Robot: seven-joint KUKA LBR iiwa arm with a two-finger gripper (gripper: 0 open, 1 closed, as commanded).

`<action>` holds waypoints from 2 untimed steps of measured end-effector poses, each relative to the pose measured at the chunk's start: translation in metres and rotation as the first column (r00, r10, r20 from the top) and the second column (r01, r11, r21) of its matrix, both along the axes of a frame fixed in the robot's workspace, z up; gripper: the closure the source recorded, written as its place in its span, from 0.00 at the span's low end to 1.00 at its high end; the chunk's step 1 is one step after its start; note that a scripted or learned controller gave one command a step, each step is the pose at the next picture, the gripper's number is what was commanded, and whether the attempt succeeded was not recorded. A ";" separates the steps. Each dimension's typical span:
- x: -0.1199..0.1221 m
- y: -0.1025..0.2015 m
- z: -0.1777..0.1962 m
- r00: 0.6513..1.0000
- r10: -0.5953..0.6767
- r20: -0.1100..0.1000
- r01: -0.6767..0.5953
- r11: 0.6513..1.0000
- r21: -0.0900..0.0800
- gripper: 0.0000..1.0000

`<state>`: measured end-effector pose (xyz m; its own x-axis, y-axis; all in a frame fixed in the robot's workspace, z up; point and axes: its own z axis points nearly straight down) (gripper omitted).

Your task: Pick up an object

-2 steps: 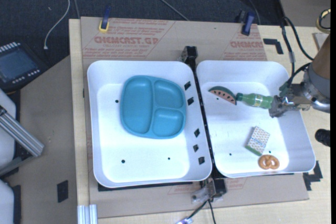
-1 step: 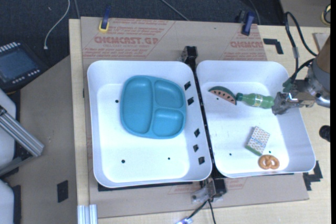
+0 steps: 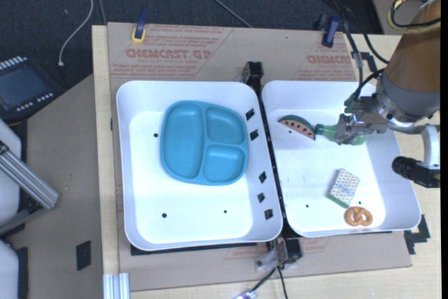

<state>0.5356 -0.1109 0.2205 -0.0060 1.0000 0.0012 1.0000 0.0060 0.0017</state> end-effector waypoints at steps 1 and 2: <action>0.034 0.044 0.005 1.000 0.000 0.002 0.000 1.000 0.000 1.00; 0.055 0.082 0.003 1.000 -0.001 0.001 0.001 1.000 0.000 1.00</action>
